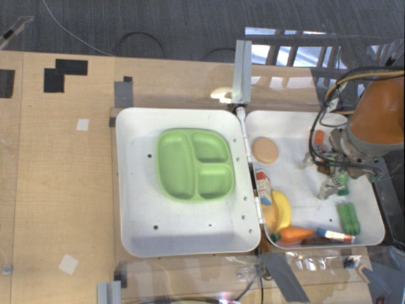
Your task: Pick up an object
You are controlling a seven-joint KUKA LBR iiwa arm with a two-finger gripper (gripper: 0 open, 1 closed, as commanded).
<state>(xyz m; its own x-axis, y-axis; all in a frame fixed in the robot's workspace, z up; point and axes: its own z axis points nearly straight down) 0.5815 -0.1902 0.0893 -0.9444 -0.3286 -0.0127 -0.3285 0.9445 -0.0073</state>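
The wooden desk (57, 189) carries two white bins. The left bin (136, 233) holds a green divided plate (194, 164). Above the right bin (288, 135) hangs the arm (376, 116); its jaws (332, 185) are low over the bin, and I cannot tell their opening. On the bin's floor lie a banana (283, 209), a round cookie (266, 150), a carrot (296, 235), a green pepper (348, 218) and a marker (335, 235).

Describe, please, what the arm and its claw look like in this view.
The arm shows a broad orange band over a grey wrist section. Black cables loop around it. The claw is small, metallic silver-grey, below a cluttered mount with dark wiring.
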